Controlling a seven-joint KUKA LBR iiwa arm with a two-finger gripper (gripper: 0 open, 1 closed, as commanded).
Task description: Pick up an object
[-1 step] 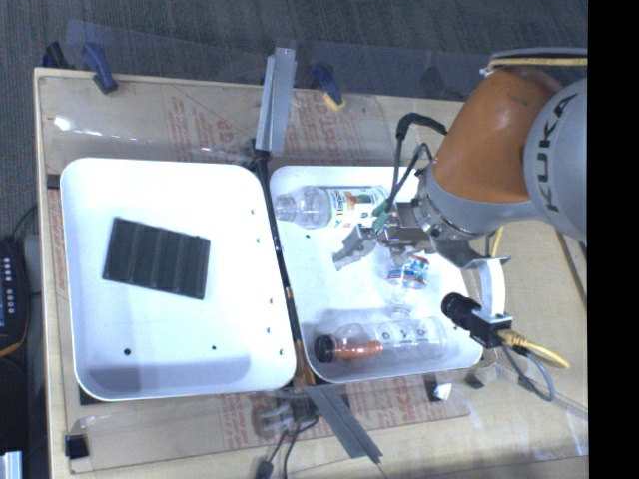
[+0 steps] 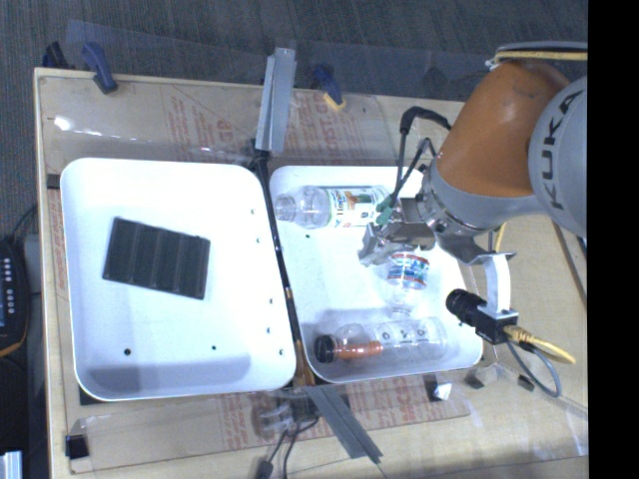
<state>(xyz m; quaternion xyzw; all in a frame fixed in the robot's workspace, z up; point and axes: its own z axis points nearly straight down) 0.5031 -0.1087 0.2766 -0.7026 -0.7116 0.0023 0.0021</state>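
Two white bins sit side by side on a wooden bench [image 2: 150,118], over dark carpet. Left bin [image 2: 90,367] holds one dark ribbed pad [image 2: 158,257], with much free floor around it. Right bin [image 2: 310,357] holds three clear bottles: one [image 2: 329,208] along the far wall, one [image 2: 384,340] along the near wall, and a small one [image 2: 406,273] between them, just beside the gripper [image 2: 384,242]. I cannot tell how its fingers stand.

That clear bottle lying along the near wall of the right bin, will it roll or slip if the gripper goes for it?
The clear bottle lies on its side, so it probably rolls if nudged. It looks like smooth, mostly empty plastic: likely light, slippery and squashable. The bin wall beside it may stop rolling.
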